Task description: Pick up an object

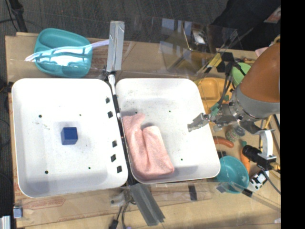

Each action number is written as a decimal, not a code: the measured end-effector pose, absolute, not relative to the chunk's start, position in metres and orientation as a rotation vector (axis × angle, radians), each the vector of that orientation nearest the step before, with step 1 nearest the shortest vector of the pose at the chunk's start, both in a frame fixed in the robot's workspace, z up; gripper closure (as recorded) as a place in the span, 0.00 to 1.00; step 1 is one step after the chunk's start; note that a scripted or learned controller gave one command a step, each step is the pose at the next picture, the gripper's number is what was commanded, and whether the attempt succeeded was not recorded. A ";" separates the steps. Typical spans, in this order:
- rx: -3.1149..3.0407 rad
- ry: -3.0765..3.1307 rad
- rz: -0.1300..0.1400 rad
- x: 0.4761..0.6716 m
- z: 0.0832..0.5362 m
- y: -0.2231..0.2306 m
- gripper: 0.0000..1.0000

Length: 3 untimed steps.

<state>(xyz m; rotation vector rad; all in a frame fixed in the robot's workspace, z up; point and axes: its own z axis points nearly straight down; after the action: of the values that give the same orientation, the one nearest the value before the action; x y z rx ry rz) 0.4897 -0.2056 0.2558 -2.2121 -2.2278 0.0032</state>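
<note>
A pink folded cloth (pixel 147 146) lies in the right bin (pixel 162 89), against its left wall and near the front. A small blue cube (pixel 69 135) sits in the left bin (pixel 28 94), left of its middle. My gripper (pixel 198 123) hangs over the right part of the right bin, to the right of the cloth and apart from it. Nothing shows between its fingers.
A teal scoop (pixel 62 51) rests on the bench behind the left bin. A teal bowl (pixel 232 173), yellow and orange items and cables crowd the bench right of the right bin. A grey divider strip (pixel 116 46) runs between the bins at the back.
</note>
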 end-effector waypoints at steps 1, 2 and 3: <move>-2.445 -1.967 0.005 0.518 0.151 -0.103 0.00; -2.350 -2.081 0.003 0.553 0.091 -0.104 0.00; -2.345 -2.085 0.003 0.553 0.101 -0.104 1.00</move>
<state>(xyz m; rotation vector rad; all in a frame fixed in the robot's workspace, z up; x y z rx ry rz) 0.5532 -0.1038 0.1010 -2.3449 -2.0852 0.0028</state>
